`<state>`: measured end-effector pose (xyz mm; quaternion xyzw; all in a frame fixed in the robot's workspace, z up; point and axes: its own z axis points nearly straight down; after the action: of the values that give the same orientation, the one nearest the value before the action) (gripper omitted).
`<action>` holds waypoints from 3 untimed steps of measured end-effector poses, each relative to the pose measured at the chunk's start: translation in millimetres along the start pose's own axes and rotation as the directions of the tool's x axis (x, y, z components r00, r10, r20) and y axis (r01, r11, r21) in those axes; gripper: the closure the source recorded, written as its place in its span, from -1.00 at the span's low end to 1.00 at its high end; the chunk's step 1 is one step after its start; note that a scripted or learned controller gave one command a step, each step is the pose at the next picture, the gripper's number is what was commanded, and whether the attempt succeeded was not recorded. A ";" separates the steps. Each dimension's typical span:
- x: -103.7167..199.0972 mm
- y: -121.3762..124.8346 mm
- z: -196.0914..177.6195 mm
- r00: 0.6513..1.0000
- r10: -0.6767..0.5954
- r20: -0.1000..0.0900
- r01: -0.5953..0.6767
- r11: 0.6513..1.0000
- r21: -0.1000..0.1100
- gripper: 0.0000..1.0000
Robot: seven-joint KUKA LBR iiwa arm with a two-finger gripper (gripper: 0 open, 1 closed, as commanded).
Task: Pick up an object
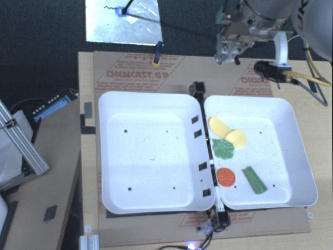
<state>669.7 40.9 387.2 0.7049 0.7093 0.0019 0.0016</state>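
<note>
So the gripper [227,56] hangs above the bench past the right bin [291,120], can't tell its state. Yellow piece [220,127] sits at its 6 o'clock, well apart.

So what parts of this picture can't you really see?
- Gripper: too small and blurred in the camera view to tell open from shut.
- Arm: cut off by the top edge.
- Yellow pieces: too small to name.
- Green leaf: one yellow piece overlaps its edge.
</note>
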 end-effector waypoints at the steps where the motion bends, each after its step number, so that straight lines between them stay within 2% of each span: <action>1: 35.0 -0.6 -23.9 1.000 -0.001 -0.001 0.001 1.000 0.000 1.00; 2: 51.4 -0.6 -24.2 1.000 0.001 0.000 -0.001 1.000 0.001 1.00; 3: 84.2 -23.1 -41.9 1.000 -0.001 -0.002 0.001 1.000 0.001 1.00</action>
<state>645.9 124.9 429.0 0.7045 0.7097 0.0022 0.0007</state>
